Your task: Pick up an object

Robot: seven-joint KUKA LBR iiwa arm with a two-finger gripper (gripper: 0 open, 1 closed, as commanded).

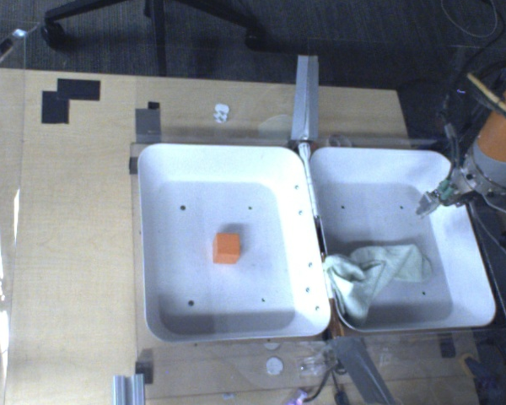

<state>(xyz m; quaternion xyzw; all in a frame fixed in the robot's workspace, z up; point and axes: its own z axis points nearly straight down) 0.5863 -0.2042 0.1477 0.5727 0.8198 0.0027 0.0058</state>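
An orange cube (pixel 227 247) sits near the middle of the left bin (pixel 160 226). A crumpled pale green cloth (pixel 373 272) lies in the front left part of the right bin (pixel 388 171), draped against the divider. My gripper (pixel 432 201) hangs at the right bin's right side, above its floor, pointing left and down. It is well to the right of the cloth and far from the cube. Nothing shows between its fingertips.
A metal post (pixel 305 99) stands behind the seam between the bins. The wooden bench (pixel 59 226) spreads to the left with black tape marks (pixel 67 98). The arm's orange band (pixel 499 137) is at the right edge.
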